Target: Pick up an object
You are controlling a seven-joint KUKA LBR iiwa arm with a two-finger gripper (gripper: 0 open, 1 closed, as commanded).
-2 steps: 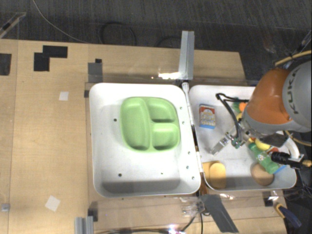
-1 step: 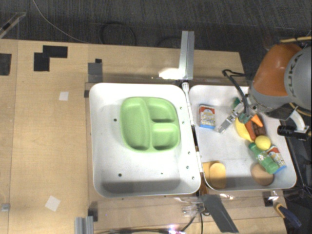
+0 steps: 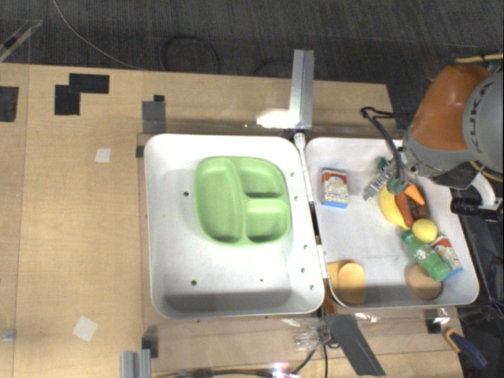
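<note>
- Nearest, in the right bin by its front wall: a yellow-orange block in the front left corner, a brown ball in the front right corner.
- Just behind the ball: a green bottle lying tilted, with a small can (red label, blue end) touching it on the right.
- Just behind the bottle: a lemon, resting against the lower end of a banana.
- Across the banana: an orange carrot, touching it.
- Further left, well apart from that cluster: a small box with a red-and-white face and blue edge, lying flat on bare bin floor.
- Over the banana's upper end: gripper, fingers pointing down and left; nothing seen between them, and how far apart they stand cannot be told.
- Behind the gripper: grey arm with orange band, reaching in over the bin's right rear corner.
- In the left bin: a green tray with three compartments, set toward the rear.
</note>
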